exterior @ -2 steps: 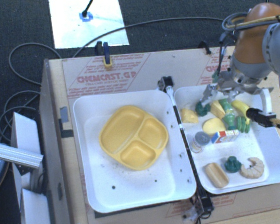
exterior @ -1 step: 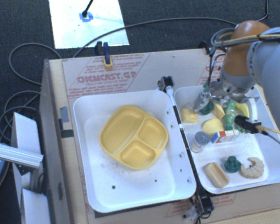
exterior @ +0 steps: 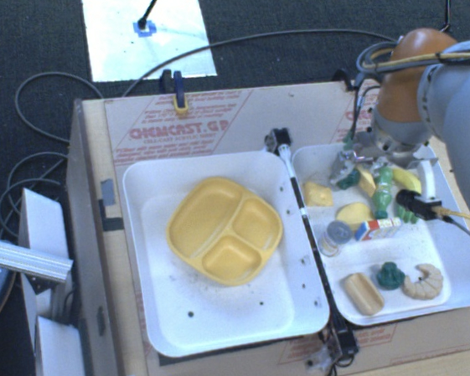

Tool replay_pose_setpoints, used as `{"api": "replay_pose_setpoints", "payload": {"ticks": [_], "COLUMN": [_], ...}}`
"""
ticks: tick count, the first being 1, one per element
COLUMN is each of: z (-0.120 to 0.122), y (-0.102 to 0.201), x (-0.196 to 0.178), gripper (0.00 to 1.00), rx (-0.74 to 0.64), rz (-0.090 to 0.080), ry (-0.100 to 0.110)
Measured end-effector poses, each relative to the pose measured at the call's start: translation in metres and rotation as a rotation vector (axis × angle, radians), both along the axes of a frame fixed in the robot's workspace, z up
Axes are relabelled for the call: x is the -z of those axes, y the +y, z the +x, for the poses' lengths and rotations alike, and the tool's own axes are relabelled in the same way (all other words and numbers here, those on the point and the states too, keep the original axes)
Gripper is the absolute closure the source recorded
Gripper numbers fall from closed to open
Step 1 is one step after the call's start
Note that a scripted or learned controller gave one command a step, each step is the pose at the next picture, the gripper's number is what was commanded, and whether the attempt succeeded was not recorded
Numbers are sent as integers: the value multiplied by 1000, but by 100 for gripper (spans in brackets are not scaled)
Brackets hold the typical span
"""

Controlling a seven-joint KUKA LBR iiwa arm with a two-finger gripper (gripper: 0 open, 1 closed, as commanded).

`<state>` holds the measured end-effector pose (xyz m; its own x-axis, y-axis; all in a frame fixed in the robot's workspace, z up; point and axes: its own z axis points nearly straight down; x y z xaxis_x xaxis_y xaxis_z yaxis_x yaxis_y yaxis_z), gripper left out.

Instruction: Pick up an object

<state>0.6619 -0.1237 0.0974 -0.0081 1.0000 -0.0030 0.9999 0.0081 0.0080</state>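
The gripper (exterior: 349,164) is parked low over the right bin (exterior: 469,278), at its upper left by a green toy (exterior: 350,180); whether anything is pinched can't be told. A yellow tray (exterior: 224,230) is sat in the left bin (exterior: 165,317).

From my remote station, the arm (exterior: 451,87) I run shows as a bulky, rounded grey casing with a smooth, faintly glossy shell, topped by a domed orange band (exterior: 411,66) above the wrist. Dark cables loop out near the orange section and run along the housing. Below it, the gripper (exterior: 352,161) is a smaller assembly of pale metallic parts, its details too small for me to make out
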Motion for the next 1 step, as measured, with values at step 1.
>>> {"api": "replay_pose_setpoints", "payload": {"ticks": [1], "z": [-27], "y": [68], "x": [-88], "gripper": [100], "rx": [3], "rz": [4], "ry": [3]}}
